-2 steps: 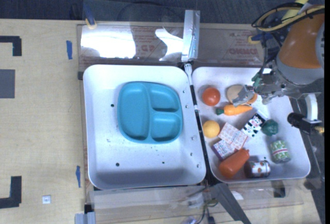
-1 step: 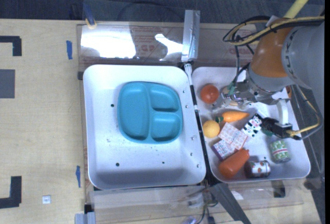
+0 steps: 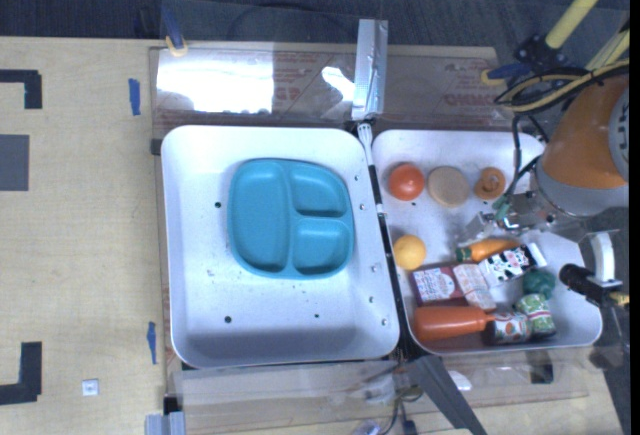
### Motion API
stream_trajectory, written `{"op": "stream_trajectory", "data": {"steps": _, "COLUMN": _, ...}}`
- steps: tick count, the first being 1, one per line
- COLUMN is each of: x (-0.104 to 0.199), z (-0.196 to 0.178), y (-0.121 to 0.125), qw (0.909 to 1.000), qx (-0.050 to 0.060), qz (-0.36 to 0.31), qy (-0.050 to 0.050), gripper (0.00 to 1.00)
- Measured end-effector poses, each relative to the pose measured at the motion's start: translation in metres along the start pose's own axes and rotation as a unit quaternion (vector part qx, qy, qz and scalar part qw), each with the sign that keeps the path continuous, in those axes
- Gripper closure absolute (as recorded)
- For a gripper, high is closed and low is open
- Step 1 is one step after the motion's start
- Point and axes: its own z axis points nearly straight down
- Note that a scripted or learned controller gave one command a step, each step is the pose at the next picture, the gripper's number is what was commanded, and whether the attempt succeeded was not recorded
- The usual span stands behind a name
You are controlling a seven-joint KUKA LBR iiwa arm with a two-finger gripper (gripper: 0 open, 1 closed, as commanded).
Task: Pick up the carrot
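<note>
The carrot [image 3: 492, 249] is small and orange with a green top pointing left. It lies in the middle of the right bin [image 3: 572, 338], among other toy foods. My gripper [image 3: 512, 214] hangs just above and slightly right of the carrot, below the arm's orange band [image 3: 590, 151]. The gripper's metal tip is close to the carrot, and I see nothing held in it.
Around the carrot are a red tomato [image 3: 405, 181], a beige disc [image 3: 448, 185], a small orange piece [image 3: 490, 183], a yellow fruit [image 3: 408, 251], a red-white packet [image 3: 450, 281], a cow-print carton [image 3: 508, 265] and a red bottle [image 3: 455, 323]. The left bin [image 3: 190, 223] holds a blue divided plate [image 3: 292, 216].
</note>
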Motion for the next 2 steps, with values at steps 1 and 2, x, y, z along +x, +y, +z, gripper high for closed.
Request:
{"op": "stream_trajectory", "data": {"steps": 1, "x": 0.032, "z": -0.001, "y": -0.063, "qw": 0.9944, "qx": -0.003, "qz": -0.106, "qy": 0.001, "gripper": 0.00}}
{"op": "stream_trajectory", "data": {"steps": 2, "x": 0.041, "z": -0.056, "y": 0.032, "qw": 0.9998, "qx": -0.002, "qz": 0.018, "qy": 0.001, "gripper": 0.00}}
